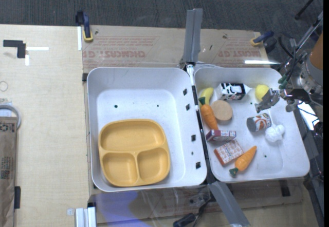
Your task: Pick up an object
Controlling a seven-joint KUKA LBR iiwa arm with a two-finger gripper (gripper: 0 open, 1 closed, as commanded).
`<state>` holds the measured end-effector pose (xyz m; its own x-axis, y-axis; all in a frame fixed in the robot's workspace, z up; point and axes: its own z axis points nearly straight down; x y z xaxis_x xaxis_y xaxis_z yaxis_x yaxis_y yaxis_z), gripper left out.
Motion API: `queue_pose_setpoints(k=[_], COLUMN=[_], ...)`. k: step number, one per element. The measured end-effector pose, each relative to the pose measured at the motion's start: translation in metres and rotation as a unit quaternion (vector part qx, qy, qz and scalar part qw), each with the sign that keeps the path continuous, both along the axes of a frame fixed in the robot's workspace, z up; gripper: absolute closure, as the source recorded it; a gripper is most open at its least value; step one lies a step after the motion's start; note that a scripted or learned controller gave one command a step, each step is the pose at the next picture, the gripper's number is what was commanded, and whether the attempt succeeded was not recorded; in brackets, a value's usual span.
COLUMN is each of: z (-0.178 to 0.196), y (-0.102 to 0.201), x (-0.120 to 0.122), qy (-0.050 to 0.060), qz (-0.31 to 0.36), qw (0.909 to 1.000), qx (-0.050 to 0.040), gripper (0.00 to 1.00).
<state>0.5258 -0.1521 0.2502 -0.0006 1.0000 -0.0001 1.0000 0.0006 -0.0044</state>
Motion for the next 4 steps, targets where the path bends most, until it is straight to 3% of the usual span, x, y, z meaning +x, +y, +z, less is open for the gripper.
queue_pose_setpoints(k=[1, 2, 3, 4], z=[-0.117, -0.156, -0.159, -0.164], y=[-0.002, 0.052, 0.056, 0.026], x=[-0.041, -0.046, 0.051, 0.103], qy=[-0.001, -0.004, -0.001, 0.03], qz=[0.127, -0.009, -0.193, -0.106], qw=[0.992, 1.0, 0.9812, 0.9939], qx=[0.0011, 0.0006, -0.0014, 0.005], gripper=[0.0, 0.0, 0.0, 0.0])
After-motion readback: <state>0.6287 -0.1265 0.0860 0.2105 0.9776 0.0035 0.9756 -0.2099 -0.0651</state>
